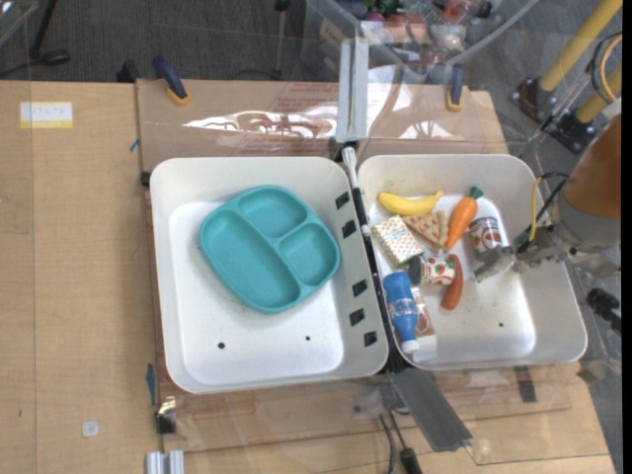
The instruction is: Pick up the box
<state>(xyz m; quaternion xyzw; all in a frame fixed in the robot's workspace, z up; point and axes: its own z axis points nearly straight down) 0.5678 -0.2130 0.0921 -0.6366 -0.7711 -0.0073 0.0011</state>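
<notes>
Camera view, fingers (491, 263) beside the can (484, 233), openness unclear, box (396, 239) well apart

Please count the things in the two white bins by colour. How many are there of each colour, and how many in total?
Teal: 1, plate
Yellow: 1, banana
Orange: 1, carrot
Blue: 1, bottle
Red-brown: 1, sausage
Tan: 2, box, sandwich
Red and white: 2, can, cup
Total: 9

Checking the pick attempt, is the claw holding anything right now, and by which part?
Nothing is held. The claw sits beside the can in the right bin, apart from the box.
</notes>
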